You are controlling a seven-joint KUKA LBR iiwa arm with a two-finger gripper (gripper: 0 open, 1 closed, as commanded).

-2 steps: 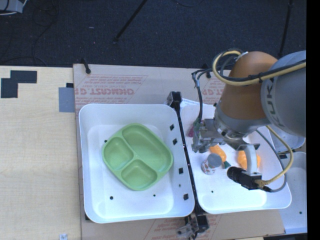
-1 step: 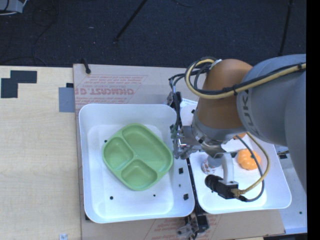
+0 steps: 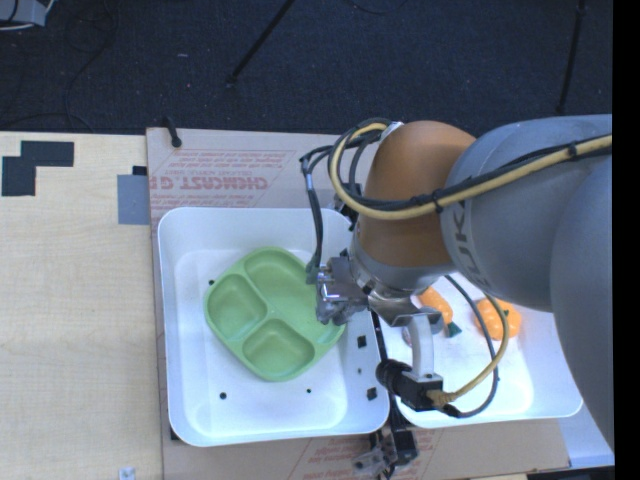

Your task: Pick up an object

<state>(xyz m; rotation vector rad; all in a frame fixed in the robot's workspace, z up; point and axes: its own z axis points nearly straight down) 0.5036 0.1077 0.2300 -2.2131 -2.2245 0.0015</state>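
The pincer (image 3: 332, 303) sits low in the left bin (image 3: 190, 408), its metal tip right at the three o'clock edge of the green divided plate (image 3: 262, 311). From where I stand I cannot tell how its jaws are set, nor whether it has any grip on the plate; the wrist hardware blocks the tip. It does look to be touching or just over the plate's rim.

The plate lies flat in the left bin, a little toward twelve o'clock of the bin's middle, its three compartments facing up and turned at a slant. Above the pincer, toward two o'clock, rises the orange band (image 3: 410, 193) of the grey arm (image 3: 540, 218), wrapped in yellow and black cables (image 3: 345, 158).

At three o'clock from the pincer, in the right bin (image 3: 545, 398), two orange objects (image 3: 497, 318) peek out from under the arm. Both bins rest on a sheet of cardboard (image 3: 230, 173) on the pale wooden bench (image 3: 70, 318).
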